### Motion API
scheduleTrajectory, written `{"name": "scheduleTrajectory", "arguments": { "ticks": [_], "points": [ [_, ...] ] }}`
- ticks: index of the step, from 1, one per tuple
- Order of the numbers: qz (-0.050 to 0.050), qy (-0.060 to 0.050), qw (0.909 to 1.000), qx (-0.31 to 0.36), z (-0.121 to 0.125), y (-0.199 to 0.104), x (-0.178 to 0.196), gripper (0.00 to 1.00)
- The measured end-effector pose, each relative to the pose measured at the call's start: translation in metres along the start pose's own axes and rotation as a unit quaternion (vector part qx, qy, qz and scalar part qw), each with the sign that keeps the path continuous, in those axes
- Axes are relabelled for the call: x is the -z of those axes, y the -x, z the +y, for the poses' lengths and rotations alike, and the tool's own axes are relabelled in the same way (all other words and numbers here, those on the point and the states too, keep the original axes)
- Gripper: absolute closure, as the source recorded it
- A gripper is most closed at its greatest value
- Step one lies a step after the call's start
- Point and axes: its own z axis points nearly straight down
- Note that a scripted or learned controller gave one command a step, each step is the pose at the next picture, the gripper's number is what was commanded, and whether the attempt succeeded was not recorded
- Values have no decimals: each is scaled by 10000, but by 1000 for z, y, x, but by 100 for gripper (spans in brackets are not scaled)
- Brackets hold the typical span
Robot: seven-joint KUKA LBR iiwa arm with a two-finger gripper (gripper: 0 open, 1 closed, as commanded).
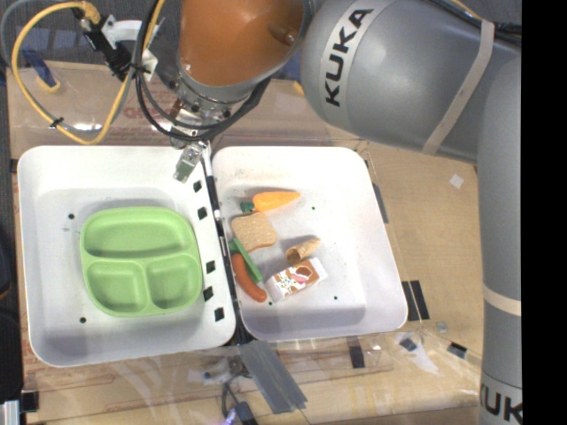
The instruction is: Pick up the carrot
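The carrot is orange with a green top on its left end. It lies flat in the upper part of the right bin. My gripper hangs under the orange wrist band, above the back end of the divider between the two bins. It is to the left of the carrot and apart from it. Nothing is seen held in it.
Below the carrot lie a slice of bread, a thin red-orange vegetable with a green stem, a small tan cone-shaped piece and a printed packet. The left bin holds a green compartment tray. Yellow cables loop behind the bins.
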Motion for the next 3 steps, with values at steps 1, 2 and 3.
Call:
{"name": "scheduleTrajectory", "arguments": {
  "ticks": [1, 2, 3],
  "points": [
    [20, -27, 9919, 1269, -14, 8, 28, 100],
    [32, -37, 9849, 1729, -26, 15, 28, 100],
    [14, -13, 9849, 1733, -30, 18, 22, 100]
  ]
}}
